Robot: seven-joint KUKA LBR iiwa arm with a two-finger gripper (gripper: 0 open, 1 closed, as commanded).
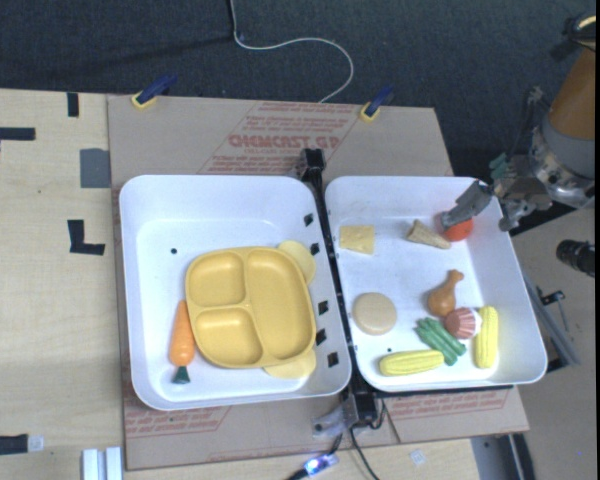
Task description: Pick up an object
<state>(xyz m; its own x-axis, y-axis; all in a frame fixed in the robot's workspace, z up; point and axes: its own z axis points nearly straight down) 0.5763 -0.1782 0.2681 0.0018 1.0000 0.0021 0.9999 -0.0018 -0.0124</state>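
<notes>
The gripper is poised over the tomato; its state cannot be told. The round tomato could be nudged aside.

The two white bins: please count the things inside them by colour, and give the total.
Yellow: 6 (divided tray, flat piece, flat piece, wedge, corn, corn)
Orange or red: 2 (carrot, tomato)
Tan or brown: 3 (round piece, wedge, drumstick)
Green: 1 (beans)
Pink: 1 (ball)
Total: 13

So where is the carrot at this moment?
The carrot lies in the left bin, along that bin's left side, right beside the yellow divided plate, green end toward the camera.
</notes>
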